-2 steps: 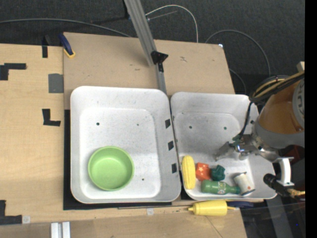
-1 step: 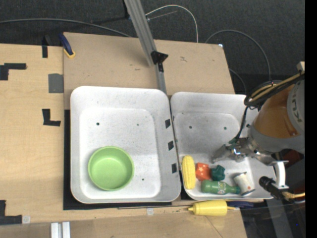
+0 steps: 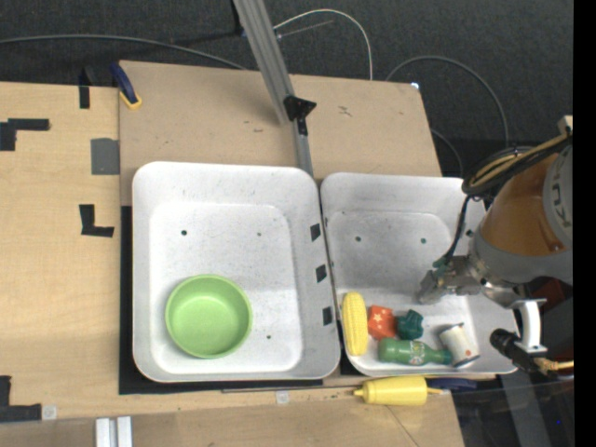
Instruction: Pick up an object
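Yellow bottle (image 3: pixel 395 391) sits outside the right bin (image 3: pixel 391 194), so the gripper (image 3: pixel 438 282), jaw state impossible to tell, should drop squarely over the green bottle (image 3: pixel 410 350).

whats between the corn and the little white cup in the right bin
In the camera view, an orange-red toy and a teal piece sit between the corn and the white cup, with a green bottle just below them.
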### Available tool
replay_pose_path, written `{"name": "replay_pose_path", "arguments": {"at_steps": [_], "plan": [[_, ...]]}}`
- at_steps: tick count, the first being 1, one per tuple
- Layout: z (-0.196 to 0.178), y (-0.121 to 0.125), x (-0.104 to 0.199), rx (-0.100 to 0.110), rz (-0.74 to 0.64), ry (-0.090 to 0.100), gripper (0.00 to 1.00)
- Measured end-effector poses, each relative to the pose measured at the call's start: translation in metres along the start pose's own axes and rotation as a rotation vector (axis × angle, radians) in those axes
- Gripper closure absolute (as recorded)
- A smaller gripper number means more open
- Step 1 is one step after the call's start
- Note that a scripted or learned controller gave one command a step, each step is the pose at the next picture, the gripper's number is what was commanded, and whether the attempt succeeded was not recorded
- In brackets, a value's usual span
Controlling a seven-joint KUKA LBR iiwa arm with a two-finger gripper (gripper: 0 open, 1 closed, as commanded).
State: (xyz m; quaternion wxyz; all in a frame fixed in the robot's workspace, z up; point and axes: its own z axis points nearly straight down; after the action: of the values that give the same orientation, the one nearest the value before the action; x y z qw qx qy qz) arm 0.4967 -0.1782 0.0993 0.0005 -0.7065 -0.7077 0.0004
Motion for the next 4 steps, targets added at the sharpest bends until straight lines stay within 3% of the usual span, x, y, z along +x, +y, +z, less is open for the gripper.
{"name": "replay_pose_path", "arguments": {"at_steps": [2, 3, 4], "plan": [[-0.113, -0.003, -0.005, -0.006, -0.001, -0.002, 1.00], [-0.148, -0.002, -0.005, -0.003, 0.000, -0.001, 1.00], [-0.153, 0.011, 0.051, 0.000, -0.006, 0.002, 1.00]]}}
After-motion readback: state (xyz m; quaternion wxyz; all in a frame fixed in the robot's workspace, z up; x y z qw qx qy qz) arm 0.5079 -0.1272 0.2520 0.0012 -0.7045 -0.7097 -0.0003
